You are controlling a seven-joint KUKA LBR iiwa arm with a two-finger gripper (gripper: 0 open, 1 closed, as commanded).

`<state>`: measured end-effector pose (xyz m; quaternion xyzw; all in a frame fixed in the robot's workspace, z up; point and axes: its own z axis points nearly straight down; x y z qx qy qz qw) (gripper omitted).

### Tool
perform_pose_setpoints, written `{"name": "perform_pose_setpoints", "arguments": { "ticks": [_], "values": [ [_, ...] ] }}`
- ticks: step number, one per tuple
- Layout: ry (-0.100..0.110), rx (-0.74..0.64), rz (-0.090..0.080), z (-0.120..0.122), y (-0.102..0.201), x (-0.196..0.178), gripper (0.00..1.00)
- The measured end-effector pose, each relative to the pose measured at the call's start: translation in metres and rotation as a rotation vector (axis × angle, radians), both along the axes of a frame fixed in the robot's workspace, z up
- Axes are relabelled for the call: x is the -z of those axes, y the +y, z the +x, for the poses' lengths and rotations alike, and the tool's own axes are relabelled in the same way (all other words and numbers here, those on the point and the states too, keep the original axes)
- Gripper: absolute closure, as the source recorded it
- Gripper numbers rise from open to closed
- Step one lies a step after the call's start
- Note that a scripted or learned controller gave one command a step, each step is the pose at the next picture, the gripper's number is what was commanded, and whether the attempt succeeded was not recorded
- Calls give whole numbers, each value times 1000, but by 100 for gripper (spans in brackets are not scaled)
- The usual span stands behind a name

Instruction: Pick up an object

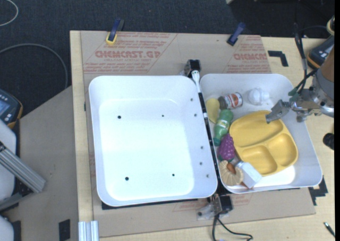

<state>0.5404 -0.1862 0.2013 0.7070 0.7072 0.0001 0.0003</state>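
Our hand [280, 111] hovers over the right bin [308, 155], with nothing picked up yet.

We see it at the upper right edge of the yellow divided plate [264, 143]; whether it is apart or together we cannot tell. The pickable things all lie in that bin: the plate, a small brown bottle [231, 100], a white ball [257, 95], a green bottle [222, 122], purple grapes [227, 147] and a white block [248, 174]. The left bin [101, 128] beside it holds none of them. We judge the task barely begun: the grasp and the lift both remain.

Dark carpet floor [48, 1] surrounds the cardboard-topped bench [159, 49].
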Motion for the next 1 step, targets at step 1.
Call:
{"name": "perform_pose_setpoints", "arguments": {
  "ticks": [1],
  "values": [
    [-14,-5,-1,-52,48,-139,0]
  ]
}}
